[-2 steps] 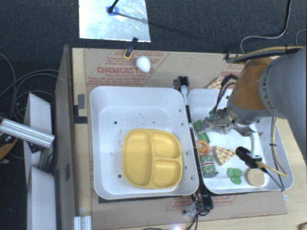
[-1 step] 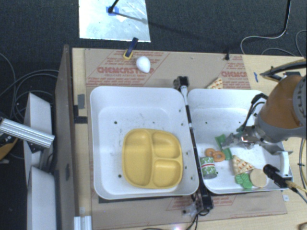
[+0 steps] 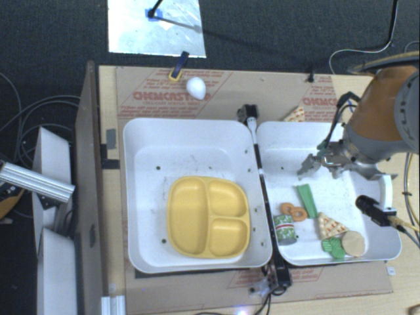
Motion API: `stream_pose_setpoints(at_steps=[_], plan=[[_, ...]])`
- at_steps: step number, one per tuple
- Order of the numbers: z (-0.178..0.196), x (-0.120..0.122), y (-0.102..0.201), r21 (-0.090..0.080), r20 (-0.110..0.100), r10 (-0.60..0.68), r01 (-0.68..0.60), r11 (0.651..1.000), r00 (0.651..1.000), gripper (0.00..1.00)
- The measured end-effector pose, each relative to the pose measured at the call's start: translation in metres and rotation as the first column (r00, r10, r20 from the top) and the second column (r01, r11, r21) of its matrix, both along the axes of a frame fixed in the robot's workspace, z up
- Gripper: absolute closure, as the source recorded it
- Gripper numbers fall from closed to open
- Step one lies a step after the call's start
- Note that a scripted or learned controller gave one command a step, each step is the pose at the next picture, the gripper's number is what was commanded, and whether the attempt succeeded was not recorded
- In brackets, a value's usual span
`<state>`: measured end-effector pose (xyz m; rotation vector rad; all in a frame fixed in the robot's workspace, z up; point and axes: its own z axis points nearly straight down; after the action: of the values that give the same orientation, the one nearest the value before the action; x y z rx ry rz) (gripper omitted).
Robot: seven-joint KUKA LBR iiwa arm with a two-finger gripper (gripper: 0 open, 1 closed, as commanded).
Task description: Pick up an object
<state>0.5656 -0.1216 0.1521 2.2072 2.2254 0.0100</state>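
Observation:
My gripper (image 3: pixel 323 165) hangs over the back part of the right bin (image 3: pixel 282 143), its grey fingers spread open with nothing between them. In front of it lies a green stick (image 3: pixel 306 200). Toward the bin's front are an orange pretzel piece (image 3: pixel 294 211), a small green and white can (image 3: pixel 285 230), a pizza slice (image 3: pixel 330 226), a green leafy piece (image 3: pixel 333 247) and a tan round cookie (image 3: pixel 354 243). None of them touches the gripper.
The left bin (image 3: pixel 151 143) holds a yellow divided plate (image 3: pixel 209 216). Behind the bins, a white ball (image 3: pixel 195 87) and a small blue and yellow item (image 3: pixel 178 66) lie on the cardboard. A black divider (image 3: pixel 258 169) runs between the bins.

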Motion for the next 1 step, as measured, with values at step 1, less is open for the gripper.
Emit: stream_pose_setpoints(at_steps=[1], plan=[[-0.0707, -0.0307, 0.0192, 0.002, -0.012, -0.007, 0.007, 1.000, 1.000, 0.00]])
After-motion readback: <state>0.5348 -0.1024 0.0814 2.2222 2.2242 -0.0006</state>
